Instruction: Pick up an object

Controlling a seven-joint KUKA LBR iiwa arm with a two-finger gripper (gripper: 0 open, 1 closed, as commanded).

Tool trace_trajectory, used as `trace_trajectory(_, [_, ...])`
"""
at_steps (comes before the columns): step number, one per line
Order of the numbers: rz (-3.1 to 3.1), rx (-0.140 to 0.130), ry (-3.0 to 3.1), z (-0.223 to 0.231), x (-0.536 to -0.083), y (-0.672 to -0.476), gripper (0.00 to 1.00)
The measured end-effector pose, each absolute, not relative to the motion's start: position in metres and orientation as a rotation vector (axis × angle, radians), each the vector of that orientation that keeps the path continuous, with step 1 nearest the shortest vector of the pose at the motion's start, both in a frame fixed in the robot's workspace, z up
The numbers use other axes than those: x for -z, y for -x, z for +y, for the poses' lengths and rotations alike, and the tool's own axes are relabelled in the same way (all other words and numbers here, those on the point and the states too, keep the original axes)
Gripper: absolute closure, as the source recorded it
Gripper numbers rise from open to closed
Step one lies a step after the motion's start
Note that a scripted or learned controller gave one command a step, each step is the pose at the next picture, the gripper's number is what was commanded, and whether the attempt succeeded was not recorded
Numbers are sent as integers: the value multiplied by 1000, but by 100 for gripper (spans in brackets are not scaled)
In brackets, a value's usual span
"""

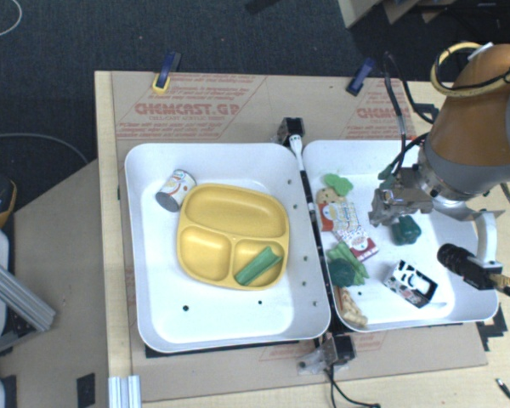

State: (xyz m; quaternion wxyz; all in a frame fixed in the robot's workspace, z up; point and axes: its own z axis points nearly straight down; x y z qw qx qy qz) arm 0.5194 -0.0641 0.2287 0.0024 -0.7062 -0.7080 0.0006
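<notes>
While gripper (397, 213) hangs low over right bin (459, 313), dark green object (405, 229) sits just beneath and beside it, apparently candidate. Grip state: cannot tell from this angle. Neighbours: black-and-white item (410, 283), red-and-white packet (347, 221), green leafy toy (347, 266). Left bin (144, 228): yellow divided plate (231, 235), small can (175, 189). Risk: off-centre descent nudges object aside; closing on nothing.

Arm (480, 117) cut off by right edge, upper part out of frame. Gripper (394, 211) seen from above, wrist bulk hides fingertips, so can't tell open or closed. Teal thing (405, 229) right under claw, partly covered, shape unclear. Small packets (344, 219) left of claw too blurry to read. Right bin (459, 313) wall behind arm hidden.
</notes>
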Motion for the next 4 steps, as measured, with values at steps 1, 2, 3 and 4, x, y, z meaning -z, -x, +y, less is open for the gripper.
trace_trajectory(1, [-2218,-3,2219,-56,-234,-488,100])
trace_trajectory(2, [-2221,0,2222,-63,-233,-491,100])
trace_trajectory(3, [-2221,-3,2218,-53,-222,-501,100])
trace_trajectory(4, [-2218,-1,2220,-55,-233,-489,100])
